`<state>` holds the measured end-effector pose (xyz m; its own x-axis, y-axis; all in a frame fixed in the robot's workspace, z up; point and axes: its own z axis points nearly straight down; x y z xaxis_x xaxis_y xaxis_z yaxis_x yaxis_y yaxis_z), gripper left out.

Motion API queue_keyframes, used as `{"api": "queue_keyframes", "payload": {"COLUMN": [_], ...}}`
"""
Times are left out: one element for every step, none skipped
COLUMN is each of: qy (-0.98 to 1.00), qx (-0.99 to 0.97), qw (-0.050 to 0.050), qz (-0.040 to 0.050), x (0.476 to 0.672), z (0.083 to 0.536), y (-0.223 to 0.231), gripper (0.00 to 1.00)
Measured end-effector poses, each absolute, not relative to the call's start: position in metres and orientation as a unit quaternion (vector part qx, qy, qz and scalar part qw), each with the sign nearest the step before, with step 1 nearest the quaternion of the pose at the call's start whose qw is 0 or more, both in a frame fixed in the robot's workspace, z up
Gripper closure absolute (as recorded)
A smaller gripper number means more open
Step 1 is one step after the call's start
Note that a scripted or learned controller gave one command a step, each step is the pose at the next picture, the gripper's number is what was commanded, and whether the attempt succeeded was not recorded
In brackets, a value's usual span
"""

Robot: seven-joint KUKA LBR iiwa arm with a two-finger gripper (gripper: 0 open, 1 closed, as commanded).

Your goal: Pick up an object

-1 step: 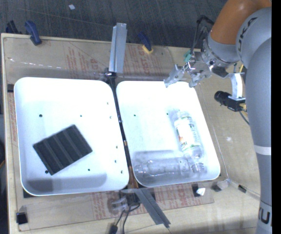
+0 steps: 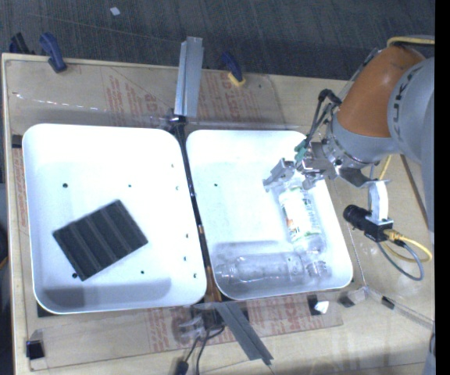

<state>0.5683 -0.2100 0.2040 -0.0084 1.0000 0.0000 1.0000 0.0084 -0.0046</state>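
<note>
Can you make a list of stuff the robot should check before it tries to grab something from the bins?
1. Is the gripper over a bin? Ok: it hangs over the right bin, near its upper right part.
2. Is something to grab close by? Ok: a white tube lies just below the gripper.
3. Is there another choice? Ok: a clear plastic bottle lies along the right bin's near wall, and a dark ribbed panel lies in the left bin.
4. Is the gripper already holding anything? Cannot tell: it is too small and blurred.
5. Is the tube free of the bottle? Cannot tell: their ends look close.
</note>
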Motion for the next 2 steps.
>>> {"api": "queue_keyframes", "payload": {"qy": [-0.752, -0.76], "qx": [-0.659, -0.65], "qw": [0.003, 0.001], "qz": [0.0012, 0.0006], "x": [0.578, 0.538], "z": [0.147, 0.153], "y": [-0.208, -0.209], "gripper": [0.0, 0.0]}}
